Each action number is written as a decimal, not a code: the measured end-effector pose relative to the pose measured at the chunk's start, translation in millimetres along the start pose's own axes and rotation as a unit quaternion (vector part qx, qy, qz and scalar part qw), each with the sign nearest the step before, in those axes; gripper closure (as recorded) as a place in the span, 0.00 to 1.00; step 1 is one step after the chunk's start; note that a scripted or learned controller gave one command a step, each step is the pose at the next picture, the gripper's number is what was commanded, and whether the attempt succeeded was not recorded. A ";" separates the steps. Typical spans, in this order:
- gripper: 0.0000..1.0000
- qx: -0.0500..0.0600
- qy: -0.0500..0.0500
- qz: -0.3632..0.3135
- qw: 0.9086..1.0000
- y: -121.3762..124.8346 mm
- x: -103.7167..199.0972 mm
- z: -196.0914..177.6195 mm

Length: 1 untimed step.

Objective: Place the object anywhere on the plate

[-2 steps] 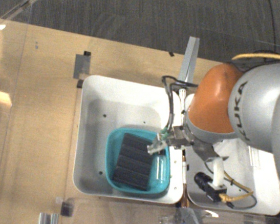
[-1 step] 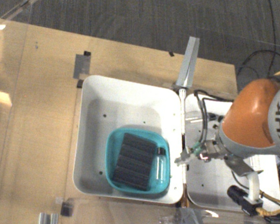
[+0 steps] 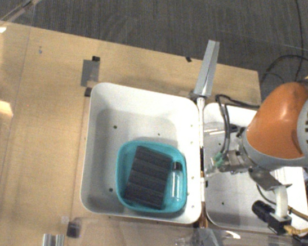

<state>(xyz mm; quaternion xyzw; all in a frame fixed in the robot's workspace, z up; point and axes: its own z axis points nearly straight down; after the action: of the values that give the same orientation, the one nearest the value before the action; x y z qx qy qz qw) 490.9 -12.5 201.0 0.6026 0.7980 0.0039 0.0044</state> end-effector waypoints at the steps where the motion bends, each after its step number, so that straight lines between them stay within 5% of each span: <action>1: 1.00 0.003 0.001 -0.052 0.999 20.0 44.9 8.3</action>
<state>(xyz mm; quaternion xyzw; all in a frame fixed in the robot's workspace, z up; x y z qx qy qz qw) 498.0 36.1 192.8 0.5607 0.8280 0.0022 0.0024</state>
